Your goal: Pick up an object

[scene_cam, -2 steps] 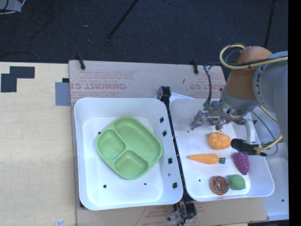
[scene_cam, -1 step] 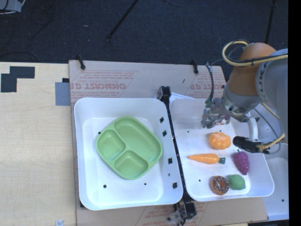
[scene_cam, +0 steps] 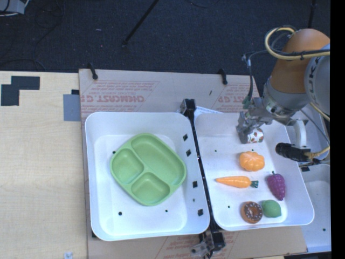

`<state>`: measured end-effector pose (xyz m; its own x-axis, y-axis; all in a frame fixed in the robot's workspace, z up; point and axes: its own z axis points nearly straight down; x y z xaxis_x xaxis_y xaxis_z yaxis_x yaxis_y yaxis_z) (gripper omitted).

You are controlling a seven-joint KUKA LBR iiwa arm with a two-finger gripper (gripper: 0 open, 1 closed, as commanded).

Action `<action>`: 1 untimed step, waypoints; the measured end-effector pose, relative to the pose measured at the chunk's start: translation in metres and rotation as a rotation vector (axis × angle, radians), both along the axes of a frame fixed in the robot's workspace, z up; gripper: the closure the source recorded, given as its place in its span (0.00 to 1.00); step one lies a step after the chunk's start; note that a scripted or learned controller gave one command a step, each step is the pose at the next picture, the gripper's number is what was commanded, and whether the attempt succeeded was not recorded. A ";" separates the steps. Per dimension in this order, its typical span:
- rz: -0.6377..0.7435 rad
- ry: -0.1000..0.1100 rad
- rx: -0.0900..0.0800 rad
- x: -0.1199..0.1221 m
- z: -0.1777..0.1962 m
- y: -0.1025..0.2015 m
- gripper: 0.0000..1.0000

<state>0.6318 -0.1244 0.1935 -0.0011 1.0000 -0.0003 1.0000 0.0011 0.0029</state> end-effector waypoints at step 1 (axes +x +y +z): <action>0.000 0.001 0.000 0.000 0.037 -0.001 1.00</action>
